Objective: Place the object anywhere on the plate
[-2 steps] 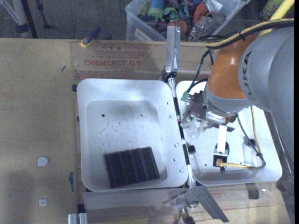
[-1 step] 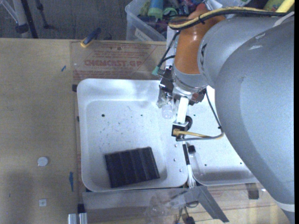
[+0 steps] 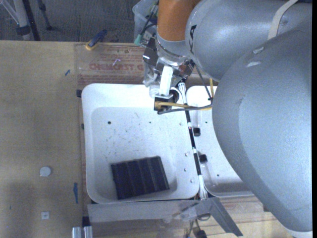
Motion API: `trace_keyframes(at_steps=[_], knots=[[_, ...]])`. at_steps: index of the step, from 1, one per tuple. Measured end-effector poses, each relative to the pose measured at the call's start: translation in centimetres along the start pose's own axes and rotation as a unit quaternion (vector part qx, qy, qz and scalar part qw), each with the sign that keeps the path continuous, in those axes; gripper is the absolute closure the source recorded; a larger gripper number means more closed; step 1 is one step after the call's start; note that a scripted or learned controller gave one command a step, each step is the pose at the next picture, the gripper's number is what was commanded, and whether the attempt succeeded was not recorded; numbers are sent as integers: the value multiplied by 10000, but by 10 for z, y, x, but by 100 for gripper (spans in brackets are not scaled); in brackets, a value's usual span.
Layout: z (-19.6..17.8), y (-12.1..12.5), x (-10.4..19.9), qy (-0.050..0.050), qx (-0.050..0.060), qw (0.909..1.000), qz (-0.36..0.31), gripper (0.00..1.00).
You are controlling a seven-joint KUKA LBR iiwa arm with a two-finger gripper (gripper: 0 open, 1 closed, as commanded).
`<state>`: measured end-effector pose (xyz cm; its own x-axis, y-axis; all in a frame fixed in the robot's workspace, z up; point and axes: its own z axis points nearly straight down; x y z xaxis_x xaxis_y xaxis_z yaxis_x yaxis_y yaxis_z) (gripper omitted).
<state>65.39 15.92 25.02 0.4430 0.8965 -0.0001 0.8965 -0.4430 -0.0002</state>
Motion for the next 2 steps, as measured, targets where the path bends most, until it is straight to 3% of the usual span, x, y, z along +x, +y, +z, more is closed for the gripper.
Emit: trace_keyframes(at_steps=[1, 2], knots=[[-65, -19, 65, 2, -1, 9989, 462, 100], [9, -20, 65, -16, 17, 9998, 185, 100]])
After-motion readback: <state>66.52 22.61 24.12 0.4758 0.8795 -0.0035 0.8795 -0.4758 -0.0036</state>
